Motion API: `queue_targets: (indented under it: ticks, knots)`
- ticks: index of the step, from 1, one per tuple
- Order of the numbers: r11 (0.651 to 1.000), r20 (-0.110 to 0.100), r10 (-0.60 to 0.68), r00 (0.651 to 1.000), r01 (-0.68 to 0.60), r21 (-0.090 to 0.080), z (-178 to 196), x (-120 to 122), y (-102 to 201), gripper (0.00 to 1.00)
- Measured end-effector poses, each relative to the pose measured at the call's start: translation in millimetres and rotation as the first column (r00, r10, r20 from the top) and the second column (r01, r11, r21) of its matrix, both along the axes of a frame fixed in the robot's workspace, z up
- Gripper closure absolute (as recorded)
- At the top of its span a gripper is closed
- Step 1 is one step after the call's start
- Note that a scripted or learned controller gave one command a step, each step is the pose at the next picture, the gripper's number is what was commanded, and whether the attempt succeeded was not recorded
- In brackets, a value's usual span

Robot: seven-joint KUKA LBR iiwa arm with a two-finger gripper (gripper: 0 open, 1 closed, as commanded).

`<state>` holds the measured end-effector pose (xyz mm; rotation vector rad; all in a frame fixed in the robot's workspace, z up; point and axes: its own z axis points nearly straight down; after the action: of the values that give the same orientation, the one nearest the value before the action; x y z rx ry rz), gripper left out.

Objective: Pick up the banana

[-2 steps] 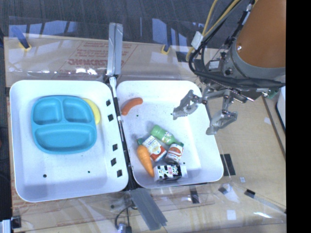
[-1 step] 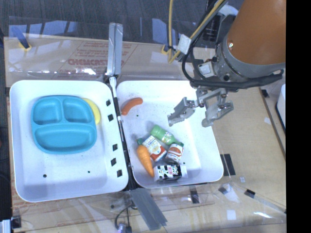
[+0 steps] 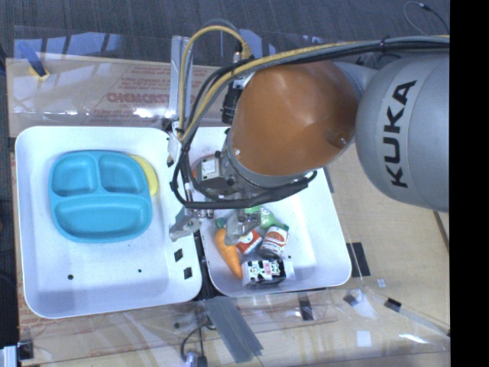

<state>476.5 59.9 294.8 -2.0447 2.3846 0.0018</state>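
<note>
A KUKA arm's gripper [image 3: 229, 224], its grip impossible to judge, hovers over the right bin [image 3: 336, 243] while the banana [image 3: 150, 173], soft, light, bruisable, best pinched mid-body, peeks from beneath the blue tray [image 3: 99, 197].

The grey KUKA arm [image 3: 405, 128] is reaching in from the right side of the camera view, its broad orange band [image 3: 294, 117] facing up toward the lens and hiding much of the wrist below. Yellow and black cables [image 3: 200, 75] are looping off the wrist on the left. The gripper [image 3: 233, 224] is pointing downward beneath the band.
</note>
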Motion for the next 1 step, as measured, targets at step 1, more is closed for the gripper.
queue_targets:
  ticks: [1]
  knots:
    - [0.997,0.000,0.082,0.997,-0.082,0.001,-75.0,69.1,12.8,0.00]
